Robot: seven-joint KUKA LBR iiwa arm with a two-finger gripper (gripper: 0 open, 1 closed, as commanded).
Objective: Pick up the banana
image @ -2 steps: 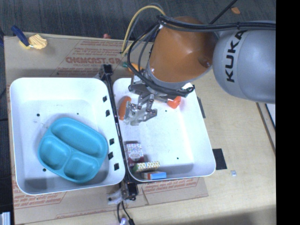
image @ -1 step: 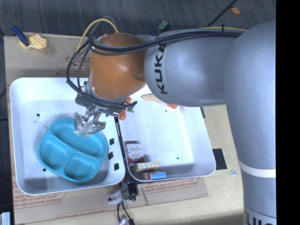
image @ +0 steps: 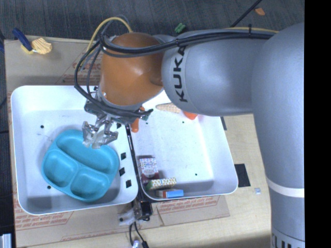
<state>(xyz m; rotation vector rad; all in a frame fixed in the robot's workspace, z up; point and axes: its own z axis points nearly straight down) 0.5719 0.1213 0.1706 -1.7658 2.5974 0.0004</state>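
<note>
The banana (image: 168, 107) cannot be made out with certainty; the likeliest candidate is a pale tan, tapered sliver peeking from under the grey arm (image: 217, 71) at the 12 o'clock edge of the right bin (image: 223, 161), with the rest of it hidden beneath the arm. If that is the fruit or a toy copy of it, it should be light, curved and smooth-skinned, somewhat slippery and apt to roll or pivot when pinched near a tip, so the soundest hold would be across the thick middle, squarely over the curve, with moderate force. A small orange piece (image: 191, 116) lies just beside it at 4 o'clock. The pincer (image: 101, 133) hangs in the other bin, over the 12 o'clock rim of the blue divided plate (image: 77, 167) that fills much of the left bin (image: 20, 138), so the candidate sits at roughly 2 o'clock from the pincer, across the wall between the bins and well apart from it. Whether the pincer is released or clenched cannot be told at this angle, and no object can be seen in it. Toward 6 o'clock in the right bin lie a red-labelled packet (image: 148, 165), a small patterned bar (image: 164, 182) and a blue block (image: 174, 193). On the surface (image: 57, 56) beyond the left bin, at 11 o'clock, rests a yellow item with a blue handle (image: 37, 45), too small to identify.
</note>
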